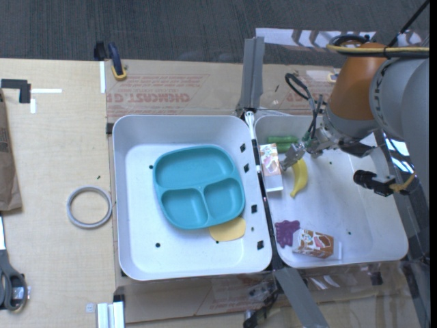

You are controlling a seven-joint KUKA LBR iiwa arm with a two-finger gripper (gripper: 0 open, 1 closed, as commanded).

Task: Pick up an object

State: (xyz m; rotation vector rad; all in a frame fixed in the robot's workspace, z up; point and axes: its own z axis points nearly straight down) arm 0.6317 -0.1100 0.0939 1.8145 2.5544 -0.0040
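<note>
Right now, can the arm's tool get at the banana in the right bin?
Probably yes. The tool hovers at the top end of the banana, and nothing lies over it; a small box stands just beside it.

A robotics test lab is indicated. A grey industrial arm with an orange band (382,80) is mounted over two shallow white plastic bins (130,203) set on a cardboard-covered bench (54,162). A roll of clear tape (89,206), clamps (117,63) and dark carpet (171,12) are seen around it.
</note>
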